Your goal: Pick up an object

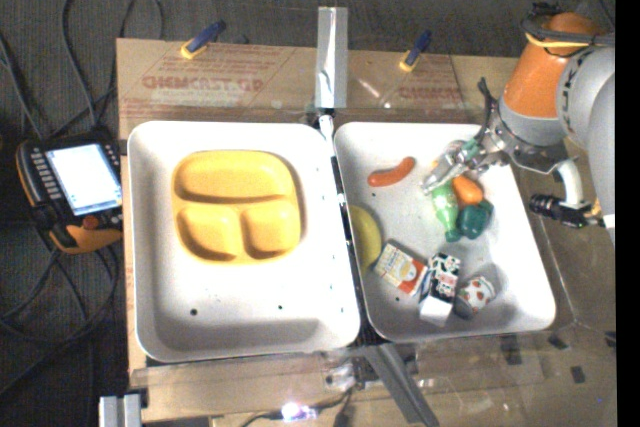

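Hand (447,167), grip state impossible to tell, just above carrot (467,189), hotdog (391,172) to its left.

Two white bins (150,245) on show, one yellow tray (238,205), one sausage (391,172), two small cartons (399,269), two blue clamps (202,38).

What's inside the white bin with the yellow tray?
Inside the left bin lies one yellow tray with three compartments. Whatever is beneath the tray is covered, so I cannot tell.
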Available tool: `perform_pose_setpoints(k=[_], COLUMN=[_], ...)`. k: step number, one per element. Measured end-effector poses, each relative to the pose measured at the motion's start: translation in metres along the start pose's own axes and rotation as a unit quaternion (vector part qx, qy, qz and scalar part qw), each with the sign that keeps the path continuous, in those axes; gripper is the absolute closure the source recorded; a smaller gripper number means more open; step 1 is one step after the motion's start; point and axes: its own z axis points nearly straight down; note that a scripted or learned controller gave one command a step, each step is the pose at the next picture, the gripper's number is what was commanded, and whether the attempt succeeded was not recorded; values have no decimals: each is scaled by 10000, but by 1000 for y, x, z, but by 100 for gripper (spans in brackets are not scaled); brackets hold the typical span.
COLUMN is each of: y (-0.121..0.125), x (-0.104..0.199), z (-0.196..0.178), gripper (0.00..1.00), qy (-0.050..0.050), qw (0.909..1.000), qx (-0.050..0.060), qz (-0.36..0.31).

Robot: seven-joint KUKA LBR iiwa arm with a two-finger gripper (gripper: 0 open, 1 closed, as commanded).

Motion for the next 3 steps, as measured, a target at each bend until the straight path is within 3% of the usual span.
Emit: perform_pose_setpoints(k=[1,2,3], y=[14,11,21], x=[1,0,67], z=[1,-6,-99], gripper=[0,100,100], qy=[-25,-6,-47], qw=[9984,9984,9994], qx=[115,166,-22], qz=[-555,-549,-357])
